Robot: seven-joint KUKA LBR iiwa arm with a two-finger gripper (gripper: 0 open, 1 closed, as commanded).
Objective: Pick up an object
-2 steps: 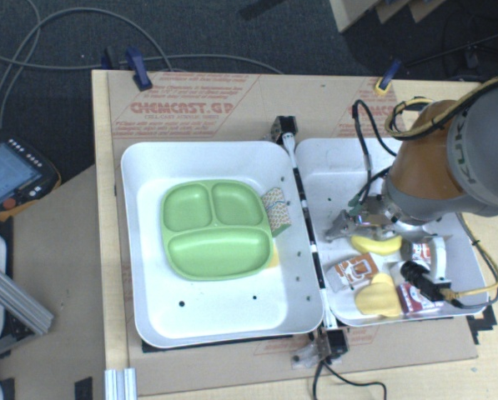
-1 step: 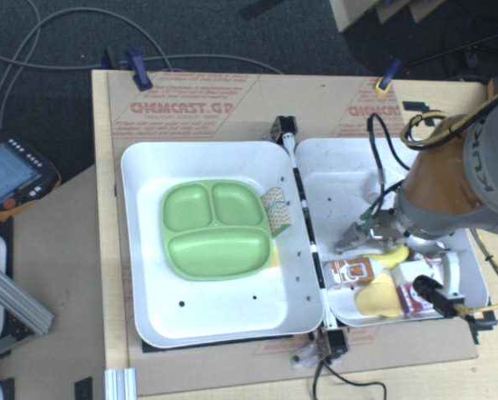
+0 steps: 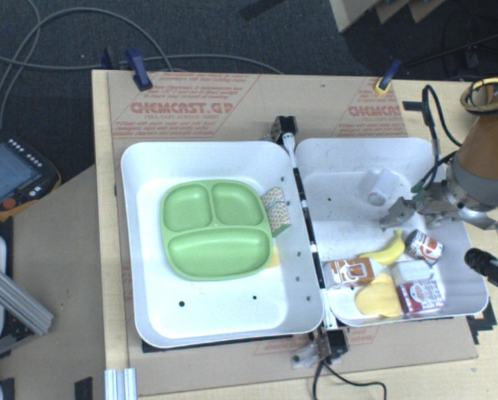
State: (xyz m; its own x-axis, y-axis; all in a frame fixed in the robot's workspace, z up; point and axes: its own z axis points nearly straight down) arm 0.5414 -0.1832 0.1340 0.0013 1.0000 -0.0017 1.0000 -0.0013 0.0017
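Two shallow white bins sit side by side on a brown board printed with red lettering, which lies on a pale wooden bench (image 3: pixel 107 223); two clamps, one blue (image 3: pixel 137 67) and one blue and yellow (image 3: pixel 388 77), grip the board's far edge. Dark carpet lies beyond the bench, crossed by a thin grey cable (image 3: pixel 48 27), and a handheld pendant with a lit screen (image 3: pixel 11 177) rests at the left. The left bin (image 3: pixel 148 307) holds a green divided plate (image 3: pixel 217 228), with a small patterned packet (image 3: pixel 275 208) touching the plate's right rim and a sliver of yellow showing under its lower right corner. The right bin (image 3: pixel 349 161) holds a pale cup-like item (image 3: pixel 385 185) toward its far half; along its near edge lie a banana (image 3: pixel 389 249), a small red and white can (image 3: pixel 424 246), an orange-brown packet (image 3: pixel 350 271), a yellow rounded piece (image 3: pixel 379 298), a white wrapped item (image 3: pixel 411 271) and a dark red carton (image 3: pixel 421 296), clustered close together. The arm (image 3: pixel 486 161) enters from the right edge, its orange band above a grey wrist. The gripper (image 3: pixel 399 215) reaches leftward over the right bin, just beyond the banana and beside the can; whether its tips are spread or pressed together cannot be told, and no item is visibly between them.
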